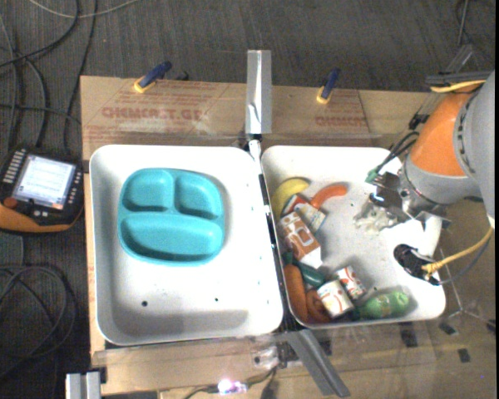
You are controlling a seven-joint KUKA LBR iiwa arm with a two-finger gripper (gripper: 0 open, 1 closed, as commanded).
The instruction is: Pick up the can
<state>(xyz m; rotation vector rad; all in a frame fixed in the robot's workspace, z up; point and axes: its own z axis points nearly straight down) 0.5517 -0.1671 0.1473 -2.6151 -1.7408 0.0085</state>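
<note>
- Arm (461, 152): I see it reaching in from the right, its orange band over the right bin's far right side, wrist angled down toward the floor of the bin.
- Gripper (381, 210): it sits low over a bare patch in the right bin's upper right; I cannot tell its state, as the wrist housing blurs into it at this slant.
- Can (334, 298): I take the small cylinder with a white and red label, lying on its side near the bin's front wall, to be the target; it is well apart from the gripper.
- Neighbours of the can: a green fruit (385, 304) just beside it on the right, a carrot (295, 289) to its left, so a grasp there is crowded.
- Further clutter: a brown carton (300, 236), a yellow banana (287, 191) and an orange pepper (328, 194), piled toward the divider.
- Right bin (349, 152): holds all the loose items.
- Left bin (170, 318): bears a teal divided tray (173, 216), set flat.
- Judgement: pick not yet made; the arm must travel forward and leftward.
</note>
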